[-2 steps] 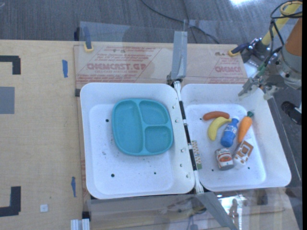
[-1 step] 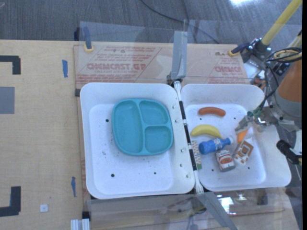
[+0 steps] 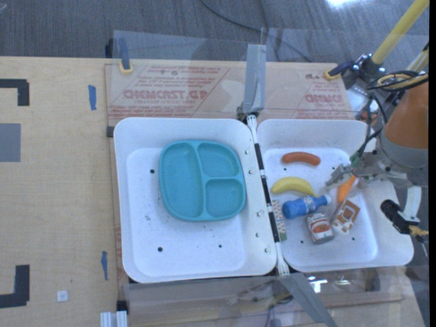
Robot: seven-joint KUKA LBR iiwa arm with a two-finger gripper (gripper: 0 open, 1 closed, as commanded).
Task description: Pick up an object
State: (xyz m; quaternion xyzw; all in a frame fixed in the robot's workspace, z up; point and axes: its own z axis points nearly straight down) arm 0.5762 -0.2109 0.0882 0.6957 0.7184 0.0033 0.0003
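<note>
Your claw (image 3: 345,180) hangs low over the right bin (image 3: 392,254), splayed open around the top of a small orange carrot (image 3: 346,188), though nothing is clamped yet. You sit there because the carrot stands clear enough to straddle. Just below lie two small cartons (image 3: 334,222); leftward, a blue bottle (image 3: 304,206), banana (image 3: 293,185) and sausage (image 3: 301,159). Across the divider, a teal plate (image 3: 202,180) rests in the left bin (image 3: 136,251).
</note>
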